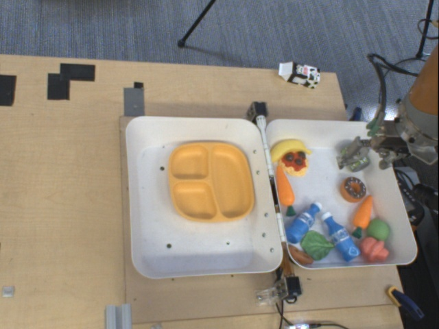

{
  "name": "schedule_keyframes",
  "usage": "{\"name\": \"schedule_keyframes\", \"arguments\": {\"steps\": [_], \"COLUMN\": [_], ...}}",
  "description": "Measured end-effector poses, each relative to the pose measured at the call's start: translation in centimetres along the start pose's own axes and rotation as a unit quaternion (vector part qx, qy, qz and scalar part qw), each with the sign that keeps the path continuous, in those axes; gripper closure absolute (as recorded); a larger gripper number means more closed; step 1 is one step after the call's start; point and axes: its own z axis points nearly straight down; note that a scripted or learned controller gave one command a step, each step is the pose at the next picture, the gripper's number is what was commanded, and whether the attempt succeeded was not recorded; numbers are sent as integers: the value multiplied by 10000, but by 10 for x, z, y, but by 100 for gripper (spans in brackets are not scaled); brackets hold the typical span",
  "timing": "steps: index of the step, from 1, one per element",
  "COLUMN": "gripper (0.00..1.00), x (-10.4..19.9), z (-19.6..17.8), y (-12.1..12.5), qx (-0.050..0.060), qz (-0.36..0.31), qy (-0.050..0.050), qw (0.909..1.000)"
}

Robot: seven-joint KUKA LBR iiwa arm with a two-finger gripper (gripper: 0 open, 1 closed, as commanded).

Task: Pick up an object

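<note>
Camera view: the gripper (357,155) is seen at two o'clock in the right bin (409,252); its state cannot be told. A round brown toy (354,188), just below it, is judged light, stiff and best gripped across its rim.

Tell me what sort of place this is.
Likely a robot lab test bench: two white bins on a wooden table, toy food such as a carrot and blue bottles, and a gripper hanging above them.
</note>
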Motion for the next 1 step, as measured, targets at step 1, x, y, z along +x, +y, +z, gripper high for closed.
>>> {"name": "schedule_keyframes", "arguments": {"steps": [1], "gripper": [0], "x": [-29], "z": [142], "y": [7], "qx": [12], "qz": [-1952], "qy": [6], "qw": [9808]}}
